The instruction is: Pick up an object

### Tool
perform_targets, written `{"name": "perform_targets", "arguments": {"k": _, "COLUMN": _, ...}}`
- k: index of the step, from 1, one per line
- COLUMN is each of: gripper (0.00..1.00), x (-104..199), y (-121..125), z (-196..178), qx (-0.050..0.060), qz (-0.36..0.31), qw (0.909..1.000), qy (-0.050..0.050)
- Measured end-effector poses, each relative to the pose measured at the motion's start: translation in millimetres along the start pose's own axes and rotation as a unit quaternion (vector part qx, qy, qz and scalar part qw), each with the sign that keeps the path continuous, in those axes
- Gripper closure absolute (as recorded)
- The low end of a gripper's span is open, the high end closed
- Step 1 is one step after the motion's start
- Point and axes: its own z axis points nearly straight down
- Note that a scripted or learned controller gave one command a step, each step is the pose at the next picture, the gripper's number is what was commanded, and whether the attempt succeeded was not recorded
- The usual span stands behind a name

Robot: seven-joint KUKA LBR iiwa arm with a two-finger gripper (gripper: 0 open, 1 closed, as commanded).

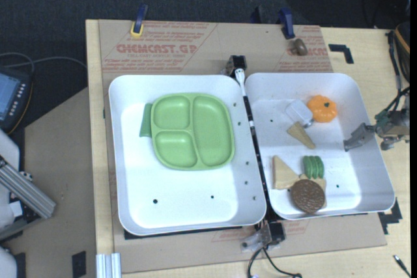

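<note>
From my end the gripper [362,137] sits over the right bin's [339,91] right edge with nothing between its fingers, and it's too cut off for me to tell if they're apart or together. Loose stuff in that bin: orange pumpkin [322,108], tan wedge [301,135] running upper-left to lower-right, green ridged piece [313,166] lying lengthwise top-to-bottom, brown cookie [307,196]. Green divided plate [193,130] sits in the left bin [130,172].

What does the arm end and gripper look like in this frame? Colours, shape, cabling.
Little of it is in frame, at the right edge over the right bin. The gripper is dark grey, with a narrow finger tapering to a point. Behind it sits a blocky grey-green metal body, blurred. Thin dark cables loop above it. No markings are legible.
</note>
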Motion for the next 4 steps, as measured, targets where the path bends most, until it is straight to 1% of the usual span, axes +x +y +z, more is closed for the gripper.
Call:
{"name": "perform_targets", "arguments": {"k": 1, "gripper": 0.0, "x": 0.3, "y": 3.3, "z": -6.6, "qx": -0.006, "qz": -0.002, "qw": 1.0, "qy": -0.002}}
{"name": "perform_targets", "arguments": {"k": 2, "gripper": 0.0, "x": 1.4, "y": -7.0, "z": 44.3, "qx": -0.003, "qz": -0.002, "qw": 1.0, "qy": 0.0}}
{"name": "perform_targets", "arguments": {"k": 3, "gripper": 0.0, "x": 3.8, "y": -3.7, "z": 105.8, "qx": -0.005, "qz": -0.003, "qw": 1.0, "qy": 0.003}}
{"name": "perform_targets", "arguments": {"k": 4, "gripper": 0.0, "x": 6.3, "y": -3.2, "z": 109.4, "qx": -0.004, "qz": -0.003, "qw": 1.0, "qy": 0.002}}
